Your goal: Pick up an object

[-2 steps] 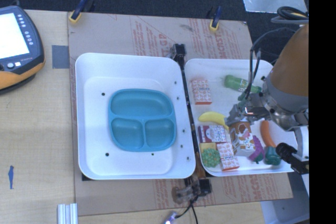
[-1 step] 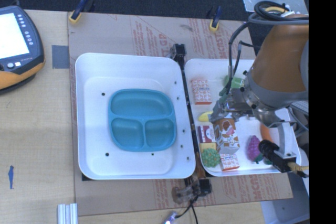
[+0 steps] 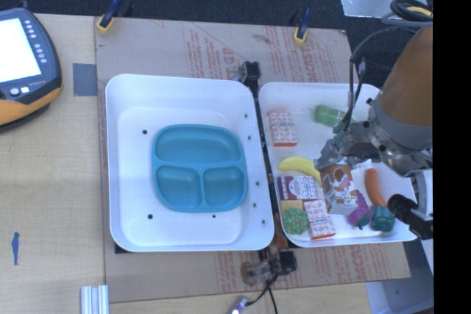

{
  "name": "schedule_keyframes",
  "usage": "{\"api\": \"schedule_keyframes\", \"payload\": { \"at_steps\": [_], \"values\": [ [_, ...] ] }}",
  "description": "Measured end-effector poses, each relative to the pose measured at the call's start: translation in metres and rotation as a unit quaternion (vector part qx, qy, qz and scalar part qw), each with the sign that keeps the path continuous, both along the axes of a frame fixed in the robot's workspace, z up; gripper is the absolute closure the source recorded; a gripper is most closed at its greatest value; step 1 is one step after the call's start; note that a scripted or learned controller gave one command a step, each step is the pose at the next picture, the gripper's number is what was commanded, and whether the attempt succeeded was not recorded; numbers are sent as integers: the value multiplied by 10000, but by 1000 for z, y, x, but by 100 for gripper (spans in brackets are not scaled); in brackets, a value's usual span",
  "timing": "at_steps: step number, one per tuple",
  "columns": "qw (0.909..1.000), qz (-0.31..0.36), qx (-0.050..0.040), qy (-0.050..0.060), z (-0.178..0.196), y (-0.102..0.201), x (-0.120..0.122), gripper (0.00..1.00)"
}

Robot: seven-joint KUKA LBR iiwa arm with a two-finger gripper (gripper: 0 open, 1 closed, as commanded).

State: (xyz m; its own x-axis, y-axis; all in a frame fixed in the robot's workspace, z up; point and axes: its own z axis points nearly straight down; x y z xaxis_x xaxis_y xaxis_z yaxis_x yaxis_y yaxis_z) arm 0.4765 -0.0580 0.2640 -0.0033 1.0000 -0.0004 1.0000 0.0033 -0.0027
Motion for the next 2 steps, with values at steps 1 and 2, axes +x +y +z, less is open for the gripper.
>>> {"api": "schedule_keyframes", "payload": {
  "at_steps": [1, 2],
  "values": [
    [10000, 10, 1, -1, 8, -3, 0, 100],
    [10000, 4, -7, -5, -5, -42, 15, 100]
  ]
}}
